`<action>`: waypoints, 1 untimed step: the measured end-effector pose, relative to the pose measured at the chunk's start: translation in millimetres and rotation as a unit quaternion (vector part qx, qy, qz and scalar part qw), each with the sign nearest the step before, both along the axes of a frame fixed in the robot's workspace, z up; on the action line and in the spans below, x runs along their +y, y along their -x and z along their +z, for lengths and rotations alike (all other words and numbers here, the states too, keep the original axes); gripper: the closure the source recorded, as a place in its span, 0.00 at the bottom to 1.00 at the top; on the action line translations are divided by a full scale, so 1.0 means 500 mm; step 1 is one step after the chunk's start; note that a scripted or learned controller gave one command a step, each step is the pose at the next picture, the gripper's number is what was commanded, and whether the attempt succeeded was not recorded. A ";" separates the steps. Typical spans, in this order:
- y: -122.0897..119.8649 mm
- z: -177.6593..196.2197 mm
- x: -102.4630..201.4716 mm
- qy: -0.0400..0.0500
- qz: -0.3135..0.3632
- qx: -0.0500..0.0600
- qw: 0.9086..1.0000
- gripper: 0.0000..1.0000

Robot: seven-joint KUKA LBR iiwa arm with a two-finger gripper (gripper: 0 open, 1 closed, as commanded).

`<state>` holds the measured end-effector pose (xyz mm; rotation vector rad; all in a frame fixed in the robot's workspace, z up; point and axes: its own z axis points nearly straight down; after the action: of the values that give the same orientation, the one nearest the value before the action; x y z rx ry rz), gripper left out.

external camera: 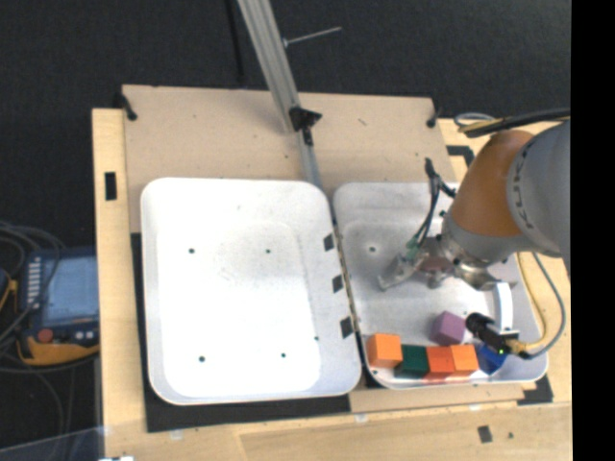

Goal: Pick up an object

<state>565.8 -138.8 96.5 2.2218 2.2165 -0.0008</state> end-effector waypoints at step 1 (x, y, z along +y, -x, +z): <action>-0.002 0.026 -0.002 0.000 -0.005 -0.003 1.000 1.00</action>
<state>567.0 -140.1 109.4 2.2288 2.2022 0.0067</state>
